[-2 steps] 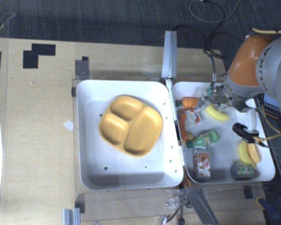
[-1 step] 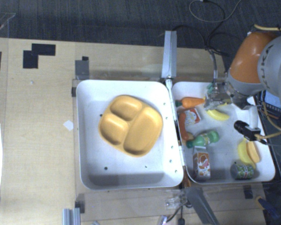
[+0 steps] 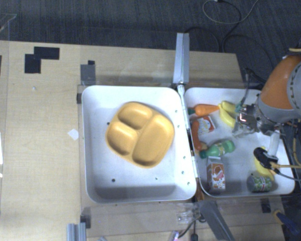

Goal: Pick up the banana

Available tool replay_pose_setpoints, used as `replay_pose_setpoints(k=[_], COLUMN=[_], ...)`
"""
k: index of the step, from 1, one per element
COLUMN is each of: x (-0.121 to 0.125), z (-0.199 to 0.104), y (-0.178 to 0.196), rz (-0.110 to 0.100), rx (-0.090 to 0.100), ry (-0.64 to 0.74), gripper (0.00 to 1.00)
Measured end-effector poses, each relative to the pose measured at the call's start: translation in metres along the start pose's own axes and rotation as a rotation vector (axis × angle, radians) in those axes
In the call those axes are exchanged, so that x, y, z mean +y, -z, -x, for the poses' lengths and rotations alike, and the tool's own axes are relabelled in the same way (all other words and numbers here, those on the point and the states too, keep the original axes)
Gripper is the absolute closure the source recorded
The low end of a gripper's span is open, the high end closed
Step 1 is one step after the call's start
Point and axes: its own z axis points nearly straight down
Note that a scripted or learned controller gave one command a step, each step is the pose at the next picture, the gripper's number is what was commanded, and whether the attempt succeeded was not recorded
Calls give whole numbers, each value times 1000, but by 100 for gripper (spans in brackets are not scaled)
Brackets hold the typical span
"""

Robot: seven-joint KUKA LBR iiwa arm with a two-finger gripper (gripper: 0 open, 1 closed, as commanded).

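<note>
Your tool (image 3: 243, 120) sits low in the right bin (image 3: 238, 164), toward its far side, at the end of the grey arm (image 3: 283, 92) with the orange band. From above it reads as a small cluster of pale metal with one bright glint, and you cannot tell whether it is apart or together, nor whether anything is caught in it. The wrist hides the bin floor under and to the right of it, and the arm is cut off at the right edge.

Just left of the tool lies the banana (image 3: 227, 113), close against the far wall of that bin. It is short and plump, plain bright yellow, gently curved, with its length running from the far wall toward the near side. Its right flank is so close to the tool that you cannot say whether the two touch.

Left of the banana is an orange carrot (image 3: 206, 109) with a green tip, and below it a white and orange packet (image 3: 204, 127) whose print is too small to read. Nearer you lie a green bottle (image 3: 218, 148) on its side, a small carton (image 3: 216, 177) and, in the near right corner, a green can (image 3: 261, 183) partly overlapped by robot parts.

The left bin (image 3: 98, 149) holds a yellow three-part dish (image 3: 140, 133) – well apart from the tool. Both bins rest on the pale wooden tabletop (image 3: 35, 134).
</note>
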Motion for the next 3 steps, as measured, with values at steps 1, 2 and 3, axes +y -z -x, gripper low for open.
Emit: replay_pose_setpoints(k=[1,2,3], x=[2,2,2], z=[-2,-2,-2], y=[12,12,12], rz=[5,5,5], rx=[1,1,1], ry=[4,4,4], gripper=[100,0,0])
